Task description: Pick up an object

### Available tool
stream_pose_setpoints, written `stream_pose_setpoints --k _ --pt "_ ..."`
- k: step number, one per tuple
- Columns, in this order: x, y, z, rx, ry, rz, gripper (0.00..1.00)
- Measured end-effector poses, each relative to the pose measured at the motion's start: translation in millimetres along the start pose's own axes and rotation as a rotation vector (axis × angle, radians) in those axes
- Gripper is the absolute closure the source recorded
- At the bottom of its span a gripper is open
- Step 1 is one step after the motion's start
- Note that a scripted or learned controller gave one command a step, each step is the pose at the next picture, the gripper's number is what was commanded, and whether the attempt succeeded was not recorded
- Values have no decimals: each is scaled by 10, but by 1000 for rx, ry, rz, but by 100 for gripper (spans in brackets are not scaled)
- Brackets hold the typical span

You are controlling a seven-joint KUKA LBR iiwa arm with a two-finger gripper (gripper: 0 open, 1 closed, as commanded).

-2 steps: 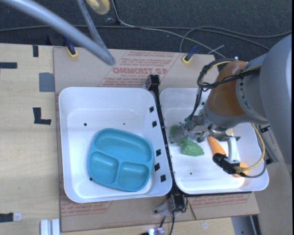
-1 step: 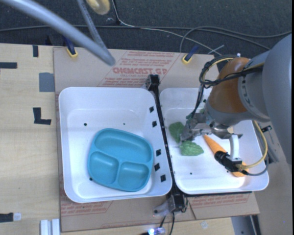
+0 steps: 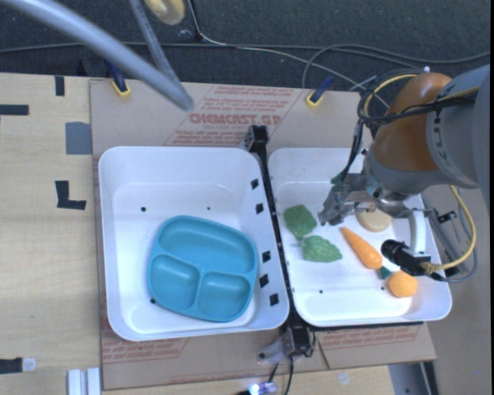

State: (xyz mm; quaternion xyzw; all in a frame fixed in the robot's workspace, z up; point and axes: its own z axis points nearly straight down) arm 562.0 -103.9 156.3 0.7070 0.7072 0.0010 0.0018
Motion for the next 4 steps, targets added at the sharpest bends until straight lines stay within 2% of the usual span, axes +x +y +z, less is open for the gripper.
stream_pose_setpoints --k 2,4 --pt "-52 -4 -878 0 0 -1 100" --pt "1013 248 -615 7 2 -6 100"
